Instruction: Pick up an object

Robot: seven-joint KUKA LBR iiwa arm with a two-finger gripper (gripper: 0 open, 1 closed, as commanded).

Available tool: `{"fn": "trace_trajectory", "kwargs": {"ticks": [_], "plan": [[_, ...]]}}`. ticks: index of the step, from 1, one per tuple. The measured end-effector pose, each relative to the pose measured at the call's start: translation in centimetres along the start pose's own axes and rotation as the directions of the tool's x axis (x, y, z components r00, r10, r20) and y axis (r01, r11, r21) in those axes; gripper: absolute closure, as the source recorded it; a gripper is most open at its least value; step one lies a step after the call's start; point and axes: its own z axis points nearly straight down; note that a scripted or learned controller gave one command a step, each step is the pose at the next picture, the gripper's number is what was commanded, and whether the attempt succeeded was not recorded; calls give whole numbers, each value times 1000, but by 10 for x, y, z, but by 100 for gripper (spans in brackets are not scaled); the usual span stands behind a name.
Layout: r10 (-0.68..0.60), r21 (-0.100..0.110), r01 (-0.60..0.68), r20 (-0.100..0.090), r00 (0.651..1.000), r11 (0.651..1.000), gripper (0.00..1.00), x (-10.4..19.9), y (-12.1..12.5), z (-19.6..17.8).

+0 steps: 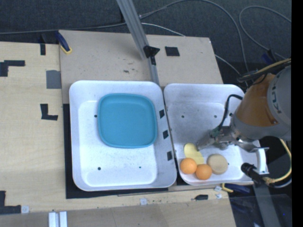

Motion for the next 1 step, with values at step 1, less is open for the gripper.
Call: {"fn": "trace_trajectory", "kwargs": {"ticks": [1], "plan": [[0,-1,0,1,1000,1000,100,-1,0,-11]]}}
